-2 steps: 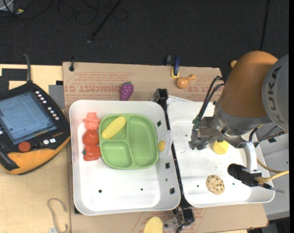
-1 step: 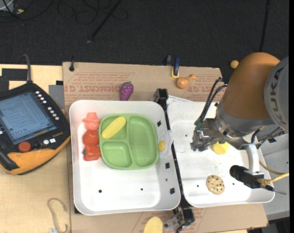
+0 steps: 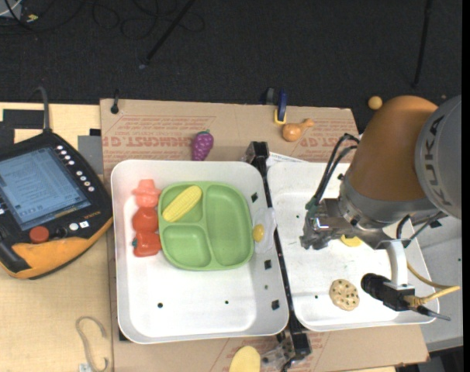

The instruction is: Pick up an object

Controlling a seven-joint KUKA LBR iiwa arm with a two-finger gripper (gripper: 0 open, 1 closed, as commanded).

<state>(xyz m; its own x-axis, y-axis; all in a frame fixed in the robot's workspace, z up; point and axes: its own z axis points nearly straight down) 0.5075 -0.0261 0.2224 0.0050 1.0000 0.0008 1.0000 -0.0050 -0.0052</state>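
Tool (image 3: 316, 231) is hanging low over the right bin (image 3: 297, 285), near its middle-left part, at the end of the grey arm (image 3: 398, 169) with the orange band that is reaching in from the right. Whether it is spread or pressed together cannot be told, since the wrist and cables are covering most of it. Nothing is showing as gripped.

Just to the right of the tool, a small yellow piece (image 3: 350, 241) is lying on the bin floor, partly hidden by the arm. A speckled cookie (image 3: 344, 294) is sitting nearer the front edge of the same bin, apart from the tool.

Beside it, the left bin (image 3: 188, 316) is carrying a green divided plate (image 3: 212, 231), with a yellow corn cob (image 3: 181, 202) resting in its upper-left compartment. A red and pink toy (image 3: 146, 219) is lying just beside the plate's left edge.

On the tabletop behind the bins, a purple grape bunch (image 3: 202, 144) and an orange pear-shaped toy (image 3: 295, 129) are sitting on the cardboard. A control pendant (image 3: 41, 200) is resting at the far left.
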